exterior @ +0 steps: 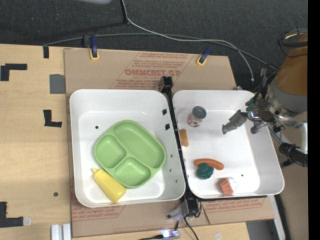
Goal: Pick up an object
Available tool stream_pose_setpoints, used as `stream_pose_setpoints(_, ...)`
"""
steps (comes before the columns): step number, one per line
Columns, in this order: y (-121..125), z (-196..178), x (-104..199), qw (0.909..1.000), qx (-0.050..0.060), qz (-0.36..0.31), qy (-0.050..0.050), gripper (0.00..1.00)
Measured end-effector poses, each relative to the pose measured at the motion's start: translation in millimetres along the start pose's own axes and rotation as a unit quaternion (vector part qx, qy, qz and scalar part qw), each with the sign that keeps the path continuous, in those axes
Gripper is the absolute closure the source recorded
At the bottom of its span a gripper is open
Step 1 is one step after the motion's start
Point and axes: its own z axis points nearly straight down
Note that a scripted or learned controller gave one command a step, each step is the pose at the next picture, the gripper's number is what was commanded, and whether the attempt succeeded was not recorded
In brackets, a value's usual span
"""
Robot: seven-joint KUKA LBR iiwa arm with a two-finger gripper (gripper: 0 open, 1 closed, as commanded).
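Far to the left of my fingers, the left bin point(80, 134) holds a green divided plate point(130, 153) and a yellow bottle point(108, 185) just beside the plate's near corner. Both lie well apart from me, beyond the shared bin wall point(172, 134).

The right bin point(260, 174) holds the closer candidates. A small orange piece point(184, 137) lies against the shared wall. A grey-capped jar point(196, 116) stands upright, left of my fingers and nearest to them. I judge it stiff, light and smooth, prone to tip; I would take hold low on its body. Below and left of my fingers lie an orange sausage shape point(209, 163) touching a dark green lump point(204, 171), and a reddish block point(227, 186) near the front rim.

My fingers point(245, 120) appear spread apart, holding nothing, just inside the right rim. Open floor lies between me and the jar. The right rim sits close behind me, so sideways room there is tight.
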Motion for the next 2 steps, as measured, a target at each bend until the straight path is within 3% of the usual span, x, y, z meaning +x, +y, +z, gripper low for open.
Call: stream_pose_setpoints(2,-3.2,110.0,6.8,1.0,0.003,0.0,0.001,0.0)
